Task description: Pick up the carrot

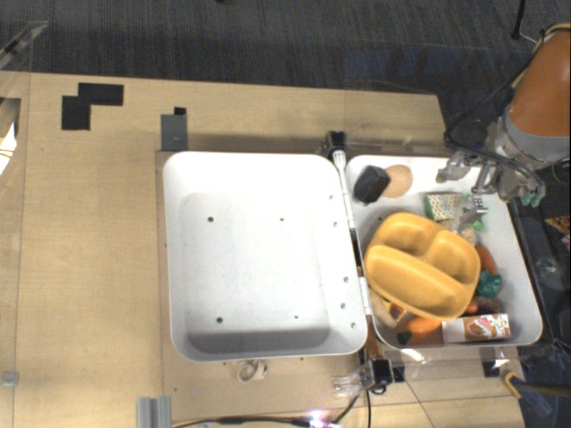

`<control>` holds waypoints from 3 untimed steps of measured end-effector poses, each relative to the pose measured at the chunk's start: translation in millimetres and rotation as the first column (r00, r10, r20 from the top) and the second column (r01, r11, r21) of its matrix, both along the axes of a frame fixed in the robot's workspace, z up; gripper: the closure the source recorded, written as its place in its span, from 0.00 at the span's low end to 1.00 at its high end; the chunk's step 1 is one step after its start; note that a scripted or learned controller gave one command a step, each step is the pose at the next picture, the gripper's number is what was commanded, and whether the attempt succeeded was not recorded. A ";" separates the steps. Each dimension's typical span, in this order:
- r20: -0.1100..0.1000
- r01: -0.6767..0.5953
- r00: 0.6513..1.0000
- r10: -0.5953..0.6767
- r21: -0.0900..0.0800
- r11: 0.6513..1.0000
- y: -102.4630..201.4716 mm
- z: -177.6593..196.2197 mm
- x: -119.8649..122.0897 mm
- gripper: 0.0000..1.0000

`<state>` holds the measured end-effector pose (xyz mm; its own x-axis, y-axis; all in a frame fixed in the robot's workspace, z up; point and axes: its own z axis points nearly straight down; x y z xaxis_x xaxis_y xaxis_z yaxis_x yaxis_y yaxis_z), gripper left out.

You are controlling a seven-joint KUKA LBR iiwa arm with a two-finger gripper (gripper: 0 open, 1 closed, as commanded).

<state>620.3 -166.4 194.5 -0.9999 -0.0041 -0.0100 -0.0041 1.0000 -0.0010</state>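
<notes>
camera view looks down on my bench (89, 266) with two shallow white bins side by side. the left bin (259, 257), in the middle of the frame, has bare white floor. the right bin (526, 306), at the right of the frame, is crowded. a big yellow double-lobed object (421, 264) sits in its middle and covers much of what lies under it. in the bin's upper left corner a small black object (370, 183) touches a tan rounded one (398, 180). a green patterned packet (443, 205) lies near the upper right. the carrot (487, 259) shows as an orange-red sliver at the right rim of the yellow object, just above a teal piece (490, 283). a white labelled packet (477, 327) lies along the lower wall, with an orange lump (425, 325) to its left.

my gripper (477, 210) hangs over the upper right part of the right bin, near the green packet, and i cannot tell how it is set. my orange band (544, 83) is at the upper right edge.

the bench is pale wood with black marks (87, 103) at upper left. dark carpet (268, 25) runs along the top of the frame.
</notes>
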 end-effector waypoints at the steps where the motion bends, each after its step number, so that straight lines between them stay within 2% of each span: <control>1: 0.000 -0.159 0.987 0.159 0.001 0.987 50.6 -57.6 -26.8 0.00; 2: 0.014 0.379 0.925 -0.379 0.011 0.926 49.4 -96.9 -31.6 0.00; 3: 0.030 0.193 0.981 -0.193 0.007 0.981 47.6 -90.7 -86.1 0.00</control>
